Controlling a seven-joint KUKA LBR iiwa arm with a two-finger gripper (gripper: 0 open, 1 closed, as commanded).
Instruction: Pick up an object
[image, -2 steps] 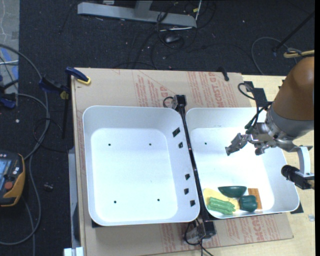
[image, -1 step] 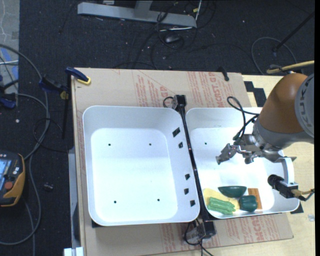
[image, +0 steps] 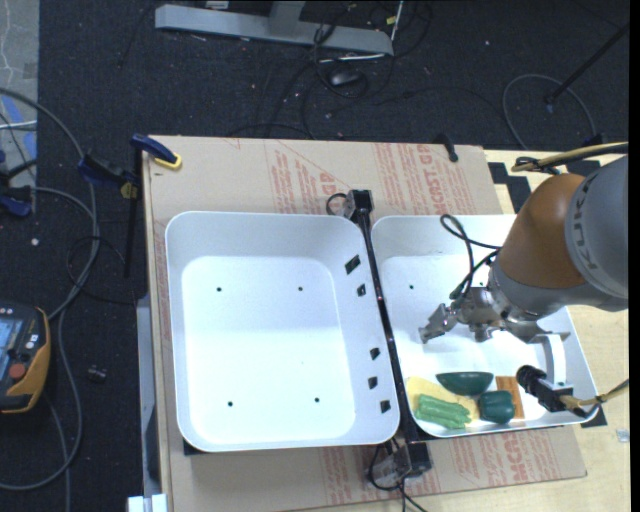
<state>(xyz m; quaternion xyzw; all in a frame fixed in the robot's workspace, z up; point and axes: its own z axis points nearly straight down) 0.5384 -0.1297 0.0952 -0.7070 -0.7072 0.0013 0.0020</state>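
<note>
- Objects for picking lie in a cluster along the near rim of the right bin (image: 420, 262): a green pickle-like piece (image: 441, 410), a dark green bowl-shaped piece (image: 465, 381), a teal lump (image: 496, 405), an orange block (image: 506, 392) and a pale yellow piece (image: 424, 386) under them.
- Gripper (image: 440, 325) hangs above the middle of the right bin, apart from the cluster; whether its tips are spread or pressed together cannot be told.
- Green pickle-like piece looks the easiest target: likely light, stiff plastic, somewhat slick, not fragile.
- Its long axis runs roughly along the right bin's near rim, one end toward the divider between the bins, the other toward the teal lump.
- Best hold is probably across its narrow middle, fingers closing perpendicular to that axis.
- Left bin (image: 190, 250) sits just beside the right bin.
</note>
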